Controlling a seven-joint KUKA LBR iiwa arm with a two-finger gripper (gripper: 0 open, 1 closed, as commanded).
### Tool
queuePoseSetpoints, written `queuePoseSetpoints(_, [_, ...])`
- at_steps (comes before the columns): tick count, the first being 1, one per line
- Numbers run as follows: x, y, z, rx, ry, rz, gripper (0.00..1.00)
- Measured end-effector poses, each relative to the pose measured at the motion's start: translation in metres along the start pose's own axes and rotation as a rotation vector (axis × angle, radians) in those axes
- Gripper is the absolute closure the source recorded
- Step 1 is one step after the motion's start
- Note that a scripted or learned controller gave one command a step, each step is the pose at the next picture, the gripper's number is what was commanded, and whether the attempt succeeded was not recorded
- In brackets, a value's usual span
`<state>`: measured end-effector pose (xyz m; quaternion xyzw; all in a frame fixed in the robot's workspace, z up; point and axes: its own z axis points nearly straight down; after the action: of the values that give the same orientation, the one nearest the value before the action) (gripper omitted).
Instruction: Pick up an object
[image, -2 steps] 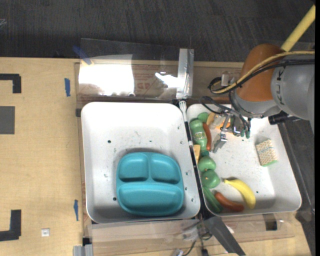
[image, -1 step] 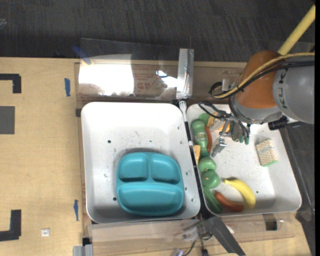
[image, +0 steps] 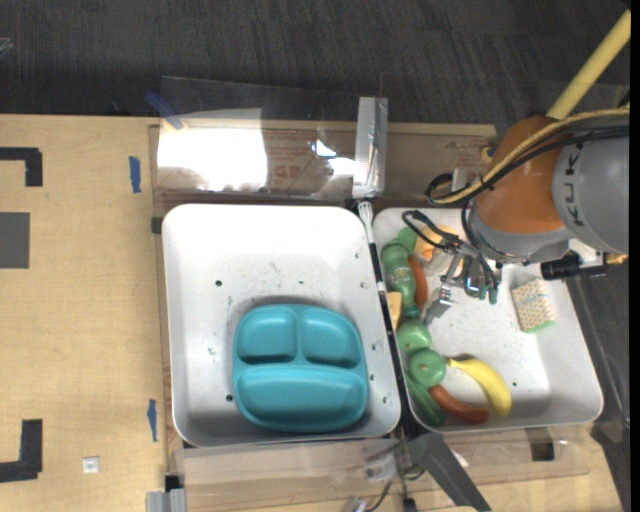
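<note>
hovering gripper (image: 462, 283) inside right bin (image: 570, 385), over its upper middle; finger state impossible to tell, too small and cluttered. nothing visibly sitting between fingers. lying along right bin's left wall: green fruits (image: 424, 366) and an orange-red piece. resting near right bin's front: banana (image: 484, 382). sitting by its right side: pale sponge block (image: 533, 304). left of right bin: teal divided tray (image: 298, 366) lying in left bin (image: 200, 260).

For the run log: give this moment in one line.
gripper: above right bin, nothing seen held | banana: right bin | teal tray: left bin
</note>
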<state>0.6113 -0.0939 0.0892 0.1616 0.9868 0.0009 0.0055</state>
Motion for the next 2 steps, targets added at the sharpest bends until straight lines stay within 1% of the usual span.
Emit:
queuePoseSetpoints(1, [-0.023, 0.004, 0.001, 0.002, 0.001, 0.076, 0.00])
queuePoseSetpoints(2, [-0.043, 0.012, 0.001, 0.011, 0.030, 0.239, 0.00])
